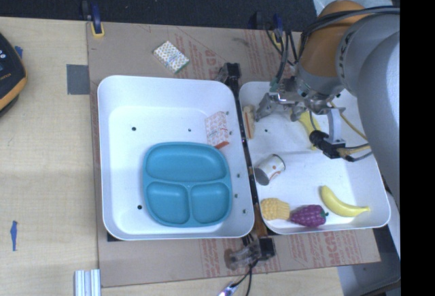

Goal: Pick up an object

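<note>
blue three-part tray (187, 183) in left bin (109, 152); patterned packet (170, 56) on cardboard; yellow-black device (8, 77) at left edge.

Faint red printing on the cardboard sheet (170, 39) under the bins, along its far edge and again along its near edge, too blurred to read. Red-and-white print on the small packet (217, 128) in the left bin, likewise illegible. Patterned wrapper (170, 56) on the cardboard with no readable lettering. No legible word, brand or number anywhere.
</note>
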`<state>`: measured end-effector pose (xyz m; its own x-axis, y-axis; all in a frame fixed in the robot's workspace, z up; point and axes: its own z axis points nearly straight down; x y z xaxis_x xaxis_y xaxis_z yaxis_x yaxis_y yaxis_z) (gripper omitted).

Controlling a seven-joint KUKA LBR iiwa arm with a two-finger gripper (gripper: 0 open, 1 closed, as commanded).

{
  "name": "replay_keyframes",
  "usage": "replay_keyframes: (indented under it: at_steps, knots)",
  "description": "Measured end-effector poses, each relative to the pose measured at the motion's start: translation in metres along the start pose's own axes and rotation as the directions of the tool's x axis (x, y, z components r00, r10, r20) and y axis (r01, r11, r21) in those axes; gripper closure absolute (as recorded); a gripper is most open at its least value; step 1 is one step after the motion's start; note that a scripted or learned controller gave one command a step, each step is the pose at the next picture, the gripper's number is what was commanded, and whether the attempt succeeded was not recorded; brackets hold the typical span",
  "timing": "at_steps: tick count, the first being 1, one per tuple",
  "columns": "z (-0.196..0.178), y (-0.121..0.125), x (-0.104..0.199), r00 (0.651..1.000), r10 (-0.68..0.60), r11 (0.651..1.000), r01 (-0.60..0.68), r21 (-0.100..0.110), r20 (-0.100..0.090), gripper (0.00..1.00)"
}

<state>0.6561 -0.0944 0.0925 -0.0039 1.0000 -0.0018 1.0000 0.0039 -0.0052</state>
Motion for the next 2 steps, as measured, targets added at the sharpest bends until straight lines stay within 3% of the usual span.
replay_keyframes:
  at_steps: [2]
  knots:
    - [0.0001, 0.0001, -0.0004, 1.000, 0.000, 1.000, 0.000, 0.000, -0.001, 0.00]
